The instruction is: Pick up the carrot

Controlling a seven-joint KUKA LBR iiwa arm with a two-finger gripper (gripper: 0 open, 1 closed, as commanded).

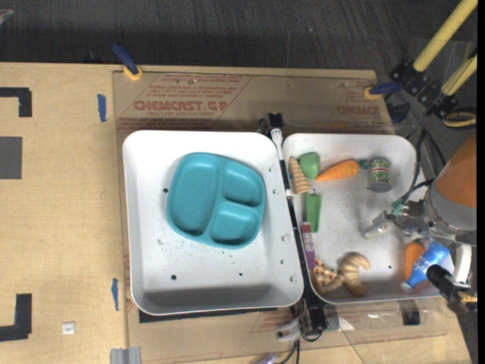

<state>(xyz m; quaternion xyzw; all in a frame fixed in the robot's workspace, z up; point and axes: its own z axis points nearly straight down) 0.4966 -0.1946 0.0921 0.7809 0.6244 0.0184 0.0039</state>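
Observation:
The carrot (pixel 338 171), orange with a green top end on its left, lies near the back of the right bin (pixel 342 217). It rests on the bin floor, pointing right towards a small green can (pixel 379 173). My gripper (pixel 381 223) reaches in from the right and hangs over the middle right of the same bin. It is well in front of the carrot and to its right, apart from it. Nothing shows in the gripper.
A green vegetable (pixel 311 211) and a corn-like piece (pixel 300 177) lie along the right bin's left wall. A croissant (pixel 354 268) sits at the front, and an orange and blue item (pixel 419 264) at the front right. The left bin (pixel 151 226) holds a teal divided plate (pixel 215 199).

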